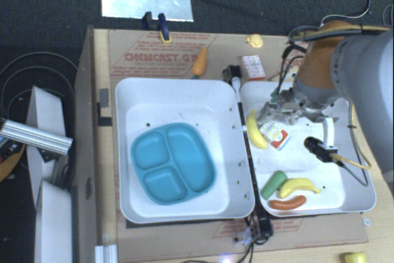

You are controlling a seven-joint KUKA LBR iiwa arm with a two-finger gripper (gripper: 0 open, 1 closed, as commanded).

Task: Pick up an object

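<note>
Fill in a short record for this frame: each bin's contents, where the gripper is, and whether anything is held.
left bin: blue plate
right bin: banana by the left wall, packet beside it; green piece, second banana and sausage near the front
gripper: low in the right bin, just above the packet
held: nothing confirmed

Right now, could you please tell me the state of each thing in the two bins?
gripper: low over the packet.
packet: flat, beside the large banana.
large banana: lying by the right bin's left wall.
green vegetable: lying loose.
small banana: lying loose.
red sausage: lying loose.
blue plate: flat, right way up, in the left bin.
</note>
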